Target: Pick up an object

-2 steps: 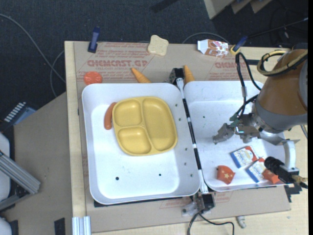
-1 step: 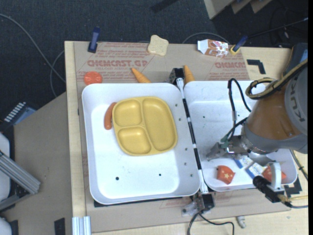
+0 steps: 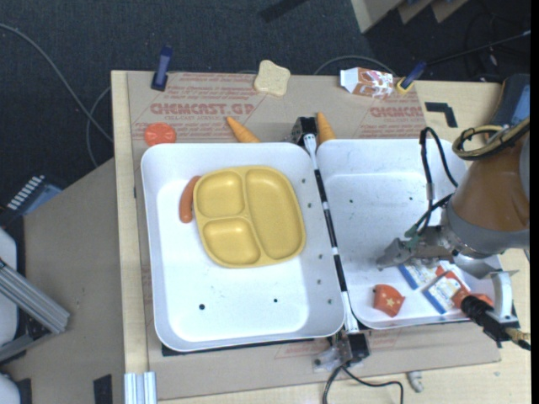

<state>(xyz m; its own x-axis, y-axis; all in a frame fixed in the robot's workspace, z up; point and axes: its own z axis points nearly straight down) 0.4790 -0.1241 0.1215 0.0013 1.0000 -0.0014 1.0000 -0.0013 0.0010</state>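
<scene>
Your end effector (image 3: 402, 252) hangs in the right bin (image 3: 370, 171); finger state cannot be told. Cardboard (image 3: 202, 106) on your counter reads "CHEMCAST GP".

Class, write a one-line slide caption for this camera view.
Robot arm lowers its gripper into the right bin near a strawberry, while a yellow divided plate sits in the left bin.

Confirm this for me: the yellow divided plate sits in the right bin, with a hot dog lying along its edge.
Not quite. The camera view shows the yellow divided plate in the left bin, not the right one. The hot dog does lie along its edge.
</scene>
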